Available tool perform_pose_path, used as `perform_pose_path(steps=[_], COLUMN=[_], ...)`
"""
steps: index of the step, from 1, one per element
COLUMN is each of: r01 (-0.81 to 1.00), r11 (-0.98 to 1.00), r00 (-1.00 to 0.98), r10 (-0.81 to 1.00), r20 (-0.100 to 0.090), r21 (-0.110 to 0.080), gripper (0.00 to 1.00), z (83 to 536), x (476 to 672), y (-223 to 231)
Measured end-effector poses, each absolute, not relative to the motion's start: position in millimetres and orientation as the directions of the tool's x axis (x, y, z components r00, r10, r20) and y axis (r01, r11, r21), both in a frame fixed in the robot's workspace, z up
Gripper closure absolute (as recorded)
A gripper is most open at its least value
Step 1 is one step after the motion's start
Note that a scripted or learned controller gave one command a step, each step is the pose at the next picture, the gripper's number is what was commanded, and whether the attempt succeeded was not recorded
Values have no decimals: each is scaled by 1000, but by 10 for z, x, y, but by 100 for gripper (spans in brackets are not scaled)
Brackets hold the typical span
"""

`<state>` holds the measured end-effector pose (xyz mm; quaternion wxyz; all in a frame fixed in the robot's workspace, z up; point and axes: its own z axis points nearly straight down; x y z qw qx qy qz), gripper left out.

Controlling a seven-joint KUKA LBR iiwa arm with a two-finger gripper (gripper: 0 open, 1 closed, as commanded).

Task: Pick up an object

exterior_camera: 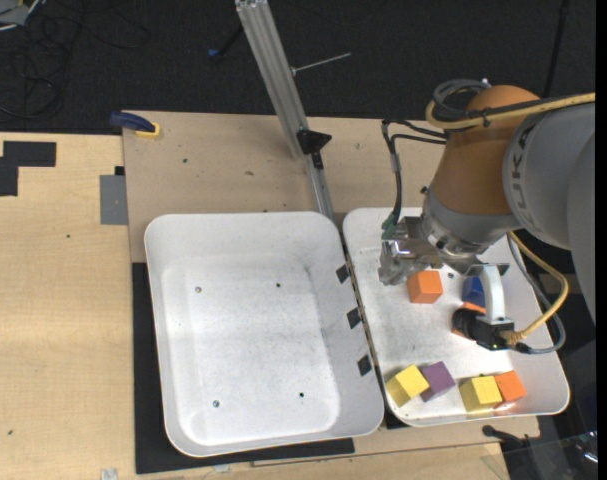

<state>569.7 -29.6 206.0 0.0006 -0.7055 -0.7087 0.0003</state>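
Two-finger gripper (396, 260) low over the right shallow white bin (379, 230), near that bin's upper left part, under the grey arm's orange band (478, 163); released or clenched, cannot tell, the wrist hides it from this angle. Nothing seen in its grasp. Small orange cube (424, 286) lies on the bin floor just beside the gripper, to its lower right; touching or apart, can't tell. Small blue object (473, 290) to the right of that cube, close by, shape unclear. Along the near edge of the same bin, a row: yellow cube (408, 383) touching a purple cube (439, 376) on its right, then a gap, then a second yellow cube (480, 393) touching a second orange cube (510, 386). Row is well apart from the gripper. Three small black clips (353, 318) sit along the seam between the two bins. Left shallow white bin (183, 238) lies beside the right one, on a black mat (143, 368) showing at its left and near edges. Long aluminium rail (279, 78) slants from the top down to the far edge between the bins. Blue and yellow clamp (133, 123) at the far left corner of the pale wooden bench (223, 163). Black tape shapes (18, 163) and a grey patch (111, 198) on the wood at left.
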Motion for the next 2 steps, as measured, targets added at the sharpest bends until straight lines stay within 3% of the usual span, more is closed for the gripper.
perform_pose_path(steps=[2], r01=[1000], r11=[3], r00=[-3], r10=[1000], r20=[1], r21=[-2], gripper=[100], z=[2039], x=[6193], y=[659])
